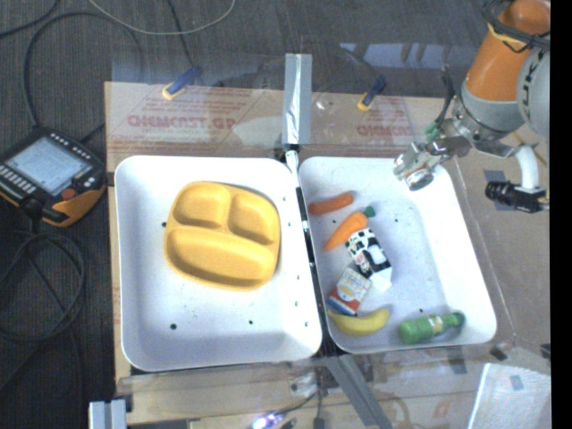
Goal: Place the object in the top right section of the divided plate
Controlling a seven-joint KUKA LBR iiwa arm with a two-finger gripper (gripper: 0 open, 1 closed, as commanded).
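Observation:
A yellow divided plate [222,235] lies in the left bin [147,324]; its top right section [251,213] has nothing in it. The right bin [465,266] holds a small orange sausage-like piece [331,204], a toy carrot [346,228], a black-and-white milk carton [368,253], a small juice box [352,289], a banana [359,321] and a green bottle [429,327]. My gripper [416,166] hovers over the right bin's far right corner, apart from all of these. Nothing shows between its fingers.
A metal divider strip [296,96] runs up from between the two bins. Blue and yellow clips [179,82] sit on the cardboard behind them. A teach pendant [49,175] lies on the floor at the left, with cables around it.

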